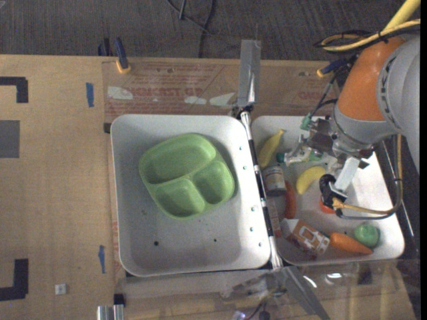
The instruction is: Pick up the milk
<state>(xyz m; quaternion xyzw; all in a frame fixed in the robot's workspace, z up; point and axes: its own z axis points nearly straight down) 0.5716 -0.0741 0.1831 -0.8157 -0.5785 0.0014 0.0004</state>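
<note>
Plywood forms the bench (53, 179), which carries two white bins side by side: the left bin (123, 205) has a green divided plate (188, 175), and the right bin (373, 199) is crowded. The end effector (303, 155) hangs over the upper middle of the right bin, between a banana (270, 149) by the dividing wall and a second banana (309, 179) just below it; from this angle I cannot tell whether it is apart or together, and nothing can be seen clamped in it. The milk looks to be the small carton (308, 239) lying on its side at the bin's near edge, well apart from the end effector. The main risk is a grab at the wrong thing, since both bananas and a small bottle (273, 179) sit much nearer than the carton. The carton is also hemmed in: a carrot (347, 244) lies just beside it on the right, a red sausage-shaped piece (291, 201) is close above, and the bin's near wall is right behind. A descent there could catch the carrot too, or nudge the carton against the wall and tip it. Lying flat and slightly skewed, it may slip out if the approach does not line up across its narrow sides.
</note>
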